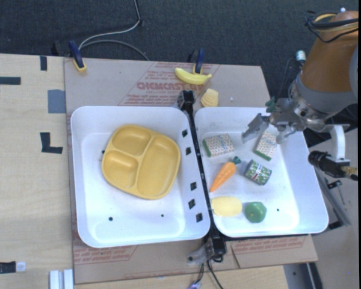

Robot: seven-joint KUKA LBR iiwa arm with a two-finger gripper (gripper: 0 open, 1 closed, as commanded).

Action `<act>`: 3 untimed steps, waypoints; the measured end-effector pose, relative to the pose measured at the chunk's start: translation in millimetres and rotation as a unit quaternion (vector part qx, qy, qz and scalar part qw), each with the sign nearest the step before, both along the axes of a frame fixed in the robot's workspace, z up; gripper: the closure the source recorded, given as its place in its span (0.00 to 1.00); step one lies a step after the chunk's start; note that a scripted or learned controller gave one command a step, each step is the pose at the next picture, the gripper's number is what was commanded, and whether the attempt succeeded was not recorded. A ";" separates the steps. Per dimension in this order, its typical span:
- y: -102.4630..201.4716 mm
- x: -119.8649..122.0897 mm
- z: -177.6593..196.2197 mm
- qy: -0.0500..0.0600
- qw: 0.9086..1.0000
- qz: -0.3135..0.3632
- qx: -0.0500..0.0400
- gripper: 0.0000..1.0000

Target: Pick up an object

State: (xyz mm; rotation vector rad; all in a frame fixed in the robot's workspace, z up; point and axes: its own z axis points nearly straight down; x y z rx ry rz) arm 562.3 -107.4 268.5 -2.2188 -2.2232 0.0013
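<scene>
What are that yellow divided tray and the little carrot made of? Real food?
The yellow divided tray looks like moulded plastic: one even colour, soft sheen, rounded compartments. The carrot seems a plastic toy, judging by its flat uniform orange and smooth surface, though the view is too coarse to be sure.

My arm (328, 53) is orange-banded grey. I see a yellow tray (141, 161), orange carrot (224, 174), green pepper (255, 211), yellow lemon (227, 206), white bins (84, 179).
</scene>
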 end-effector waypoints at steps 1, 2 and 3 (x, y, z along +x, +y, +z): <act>23.1 7.5 -84.6 0.001 1.000 0.000 0.000 0.00; 11.2 17.0 -158.8 -0.001 1.000 0.000 0.000 0.00; 12.7 -6.0 -179.9 0.000 1.000 0.000 0.000 0.00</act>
